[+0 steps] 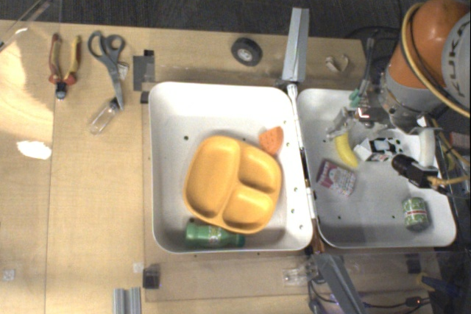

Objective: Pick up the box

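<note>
In the right bin (pixel 383 235), a small white box with black print (pixel 380 148) lies near the middle. A yellow banana (pixel 346 150) sits just to its left. A flat purple-and-white carton (pixel 336 177) lies below the banana, tilted. My gripper (pixel 352 118) hangs over the upper part of the right bin, above the banana's top end and up-left of the white box. Nothing shows in its grasp. The grey arm with its orange band (pixel 434 33) comes in from the upper right.
A green can (pixel 416 212) stands at the right bin's lower right. The left bin (pixel 169 158) holds a yellow divided plate (pixel 233 182), an orange piece (pixel 272 138) and a green bottle (pixel 212 234). Scissors (pixel 110 59), pliers (pixel 62 62) and a tape roll (pixel 246 51) lie on the bench.
</note>
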Tool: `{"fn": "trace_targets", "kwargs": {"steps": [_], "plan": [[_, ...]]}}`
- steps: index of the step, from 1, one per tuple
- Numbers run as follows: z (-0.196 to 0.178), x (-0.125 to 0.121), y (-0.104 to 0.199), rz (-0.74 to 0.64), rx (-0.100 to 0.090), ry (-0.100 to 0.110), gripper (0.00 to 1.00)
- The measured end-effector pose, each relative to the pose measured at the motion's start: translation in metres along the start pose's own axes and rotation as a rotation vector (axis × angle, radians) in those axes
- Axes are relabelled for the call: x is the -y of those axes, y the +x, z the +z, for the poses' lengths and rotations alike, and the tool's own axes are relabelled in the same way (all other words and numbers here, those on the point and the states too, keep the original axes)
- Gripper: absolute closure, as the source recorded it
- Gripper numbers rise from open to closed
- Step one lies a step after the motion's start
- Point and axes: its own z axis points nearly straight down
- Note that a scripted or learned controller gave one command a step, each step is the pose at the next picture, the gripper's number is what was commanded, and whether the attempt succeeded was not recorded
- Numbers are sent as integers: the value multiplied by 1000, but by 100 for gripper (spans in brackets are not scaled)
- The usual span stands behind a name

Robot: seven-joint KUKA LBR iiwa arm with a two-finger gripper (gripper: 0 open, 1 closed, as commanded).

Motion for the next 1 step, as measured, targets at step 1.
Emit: {"fn": "trace_targets", "kwargs": {"steps": [1], "plan": [[107,17,-23,-284,3,-9,0]]}}
